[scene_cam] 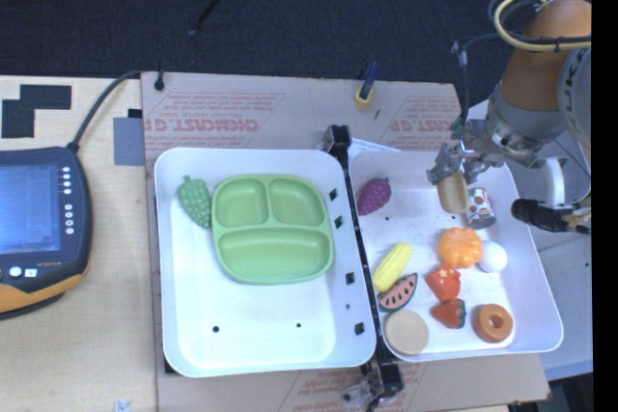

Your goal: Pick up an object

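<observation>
In the left bin I saw a green divided plate with green grapes beside it. The right bin held purple grapes, corn, a watermelon slice, an orange pumpkin, an egg, a donut and a small can. The gripper hung over that bin's far end just beside the can; how its grip stood, I could not tell.
</observation>
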`<state>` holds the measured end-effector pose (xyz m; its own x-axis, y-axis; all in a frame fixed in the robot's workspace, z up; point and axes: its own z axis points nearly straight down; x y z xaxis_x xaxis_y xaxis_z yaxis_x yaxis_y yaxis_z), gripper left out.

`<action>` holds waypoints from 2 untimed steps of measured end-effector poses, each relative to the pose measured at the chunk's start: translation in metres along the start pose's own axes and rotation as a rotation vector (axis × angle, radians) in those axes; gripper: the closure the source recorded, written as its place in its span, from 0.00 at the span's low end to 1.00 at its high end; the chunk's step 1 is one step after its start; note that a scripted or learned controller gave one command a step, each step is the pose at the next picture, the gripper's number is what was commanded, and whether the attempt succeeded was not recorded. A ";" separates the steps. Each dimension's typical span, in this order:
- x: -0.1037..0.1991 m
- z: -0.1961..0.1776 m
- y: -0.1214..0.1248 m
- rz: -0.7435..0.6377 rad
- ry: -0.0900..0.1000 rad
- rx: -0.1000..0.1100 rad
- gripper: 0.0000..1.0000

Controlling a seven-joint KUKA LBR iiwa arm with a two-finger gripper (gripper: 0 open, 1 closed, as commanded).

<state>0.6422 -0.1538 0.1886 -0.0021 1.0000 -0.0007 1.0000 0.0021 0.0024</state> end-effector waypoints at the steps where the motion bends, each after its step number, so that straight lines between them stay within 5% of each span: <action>1: 0.000 -0.042 0.001 -0.001 0.000 0.001 1.00; 2: 0.031 -0.030 -0.043 -0.002 0.003 0.009 1.00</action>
<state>0.5994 -0.1224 0.2186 -0.0038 1.0000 0.0025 1.0000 0.0038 -0.0067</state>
